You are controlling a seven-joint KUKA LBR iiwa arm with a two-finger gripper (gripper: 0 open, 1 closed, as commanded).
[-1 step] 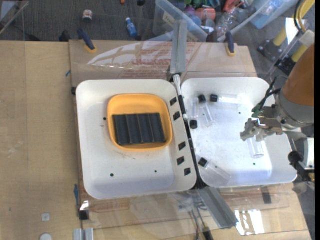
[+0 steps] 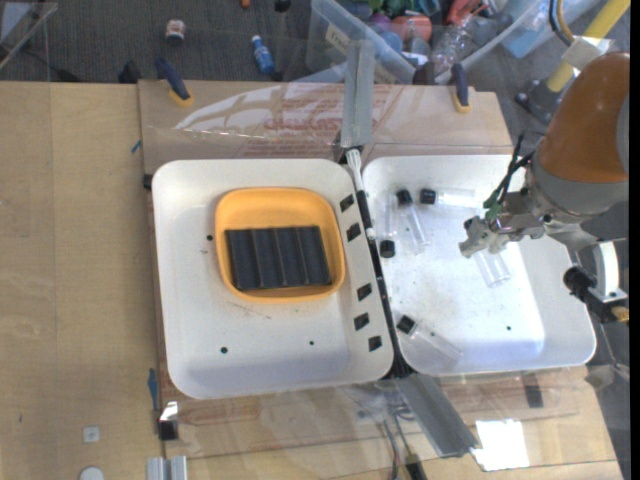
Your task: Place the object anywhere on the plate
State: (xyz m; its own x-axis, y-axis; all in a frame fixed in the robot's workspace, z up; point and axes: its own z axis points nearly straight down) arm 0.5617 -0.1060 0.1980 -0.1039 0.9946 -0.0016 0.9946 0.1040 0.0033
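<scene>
An orange plate [image 2: 232, 218] lies in the left bin [image 2: 190, 308]. A black ridged slab [image 2: 278, 257] rests flat on it. In the right bin [image 2: 520, 338] lie several clear plastic tubes with black caps, one at the back [image 2: 412, 210], one by the divider [image 2: 386, 247] and one near the front [image 2: 420, 334]. My gripper [image 2: 484, 236] hangs over the right bin's right half, just above another clear piece [image 2: 495, 268]. Nothing visible is lifted with it.
A row of black clips [image 2: 362, 290] runs along the divider between the bins. The arm's orange band [image 2: 595, 118] and grey wrist cover the right bin's back right corner. Off the bench at the back stands a clear tub of toys [image 2: 420, 8].
</scene>
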